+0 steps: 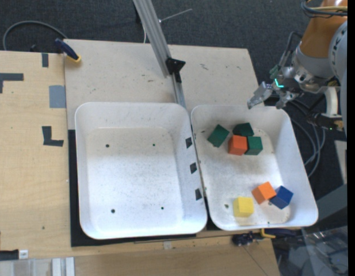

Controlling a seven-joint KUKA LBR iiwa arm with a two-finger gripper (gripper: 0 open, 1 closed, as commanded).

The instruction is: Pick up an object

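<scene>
Gripper (262,98) hovers over right bin's (299,171) far rim, near green cubes (218,135).

Even, diffuse overhead light falls across my bench (27,154), bright enough to wash the two white bins (137,171) nearly flat at centre frame, their rims glaring slightly. Shadows stay soft and short beneath the coloured blocks (237,144) at centre right. The upper part of the frame drops into dark floor. My orange wrist band (327,22), upper right, catches a small highlight. Focus is soft overall, grainy.
</scene>
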